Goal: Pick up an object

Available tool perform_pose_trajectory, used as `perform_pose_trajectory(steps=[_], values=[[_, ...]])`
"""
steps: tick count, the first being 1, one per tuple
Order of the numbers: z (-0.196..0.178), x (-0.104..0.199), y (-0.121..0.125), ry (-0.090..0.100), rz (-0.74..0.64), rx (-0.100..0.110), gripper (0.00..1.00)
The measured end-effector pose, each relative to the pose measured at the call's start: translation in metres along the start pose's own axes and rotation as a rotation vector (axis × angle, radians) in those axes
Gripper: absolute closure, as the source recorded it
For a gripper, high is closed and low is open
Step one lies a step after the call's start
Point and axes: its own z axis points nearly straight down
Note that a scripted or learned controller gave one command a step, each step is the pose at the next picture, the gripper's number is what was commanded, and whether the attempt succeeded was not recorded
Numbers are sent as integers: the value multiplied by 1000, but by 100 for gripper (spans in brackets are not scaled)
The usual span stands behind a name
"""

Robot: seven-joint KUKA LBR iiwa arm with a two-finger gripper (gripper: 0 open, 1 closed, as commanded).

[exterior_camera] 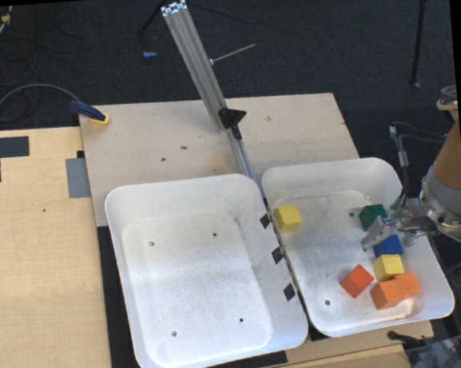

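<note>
- Your hand (384,227) sits low over the right bin (326,180), reached in from the right edge, between the green block (371,216) and the blue block (388,245). How far it is open cannot be told from this angle, and nothing can be seen gripped in it.
- The candidates for pick-up all lie in the right bin. The green block is just above the hand and the blue block just below it. A small yellow block (389,265) touches the blue one, and two orange blocks (395,290) sit side by side near the front rim.
- A red-orange block (355,280) lies tilted, just left of that cluster.
- A larger yellow block (288,217) rests well apart, close to the bin's left wall.
- Judgement: the crowding on the right side likely explains the hand's position, since most targets are there. Expect neighbours to be nudged, as the blocks touch one another.
- The left bin (136,207) holds nothing that bears on the task.
- Both bins rest side by side on the surface (154,138), so one arm can reach either.
- Markings: no brand, label or readable writing can be made out on blocks, bins or arm.
</note>
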Motion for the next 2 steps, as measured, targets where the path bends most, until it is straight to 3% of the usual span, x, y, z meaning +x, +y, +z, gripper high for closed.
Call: perform_pose_trajectory(steps=[1,2], values=[[75,-1,-11,-13,-8,-26,0],[104,36,88,0,-11,-5,0]])
